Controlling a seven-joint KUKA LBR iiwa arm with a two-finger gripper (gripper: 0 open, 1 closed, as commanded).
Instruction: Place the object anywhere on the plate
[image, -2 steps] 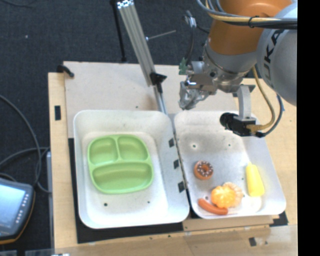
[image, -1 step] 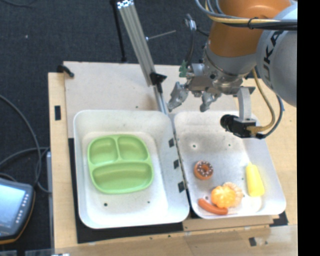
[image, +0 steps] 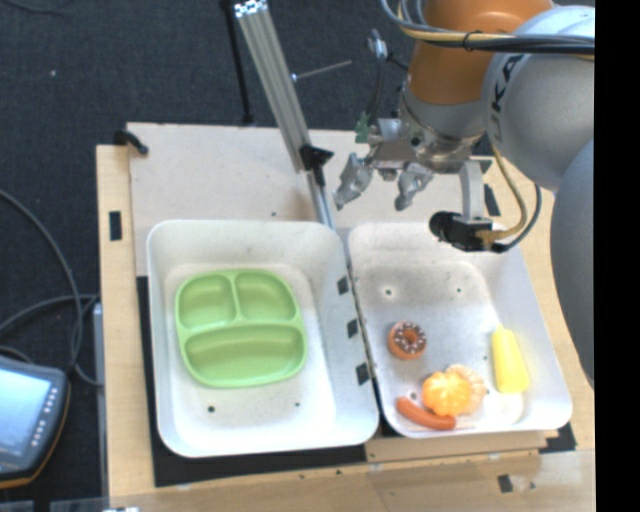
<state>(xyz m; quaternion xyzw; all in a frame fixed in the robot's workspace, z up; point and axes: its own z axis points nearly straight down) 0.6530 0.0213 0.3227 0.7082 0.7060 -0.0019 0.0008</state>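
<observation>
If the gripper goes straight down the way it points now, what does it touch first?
Probably the bare floor at the far end of the right bin. The gripper hangs open above that bin's far rim, well away from the toy food near the front. Depth is unclear, so it might meet the rim instead.

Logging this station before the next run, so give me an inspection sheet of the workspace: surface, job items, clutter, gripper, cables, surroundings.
Surface: wooden bench bearing two white bins, left bin and right bin, side by side.
Job's things: green divided plate in the left bin, nothing on it. In the right bin: sprinkled donut, orange fruit, red sausage, yellow corn piece.
Clutter: nothing seen.
Gripper: gripper open, above the right bin's far edge, holding nothing.
Cables: black and yellow cables along the wrist; a loose cable on the floor at left.
Surroundings: slanted aluminium rail, dark floor, a handheld screen at lower left.
</observation>
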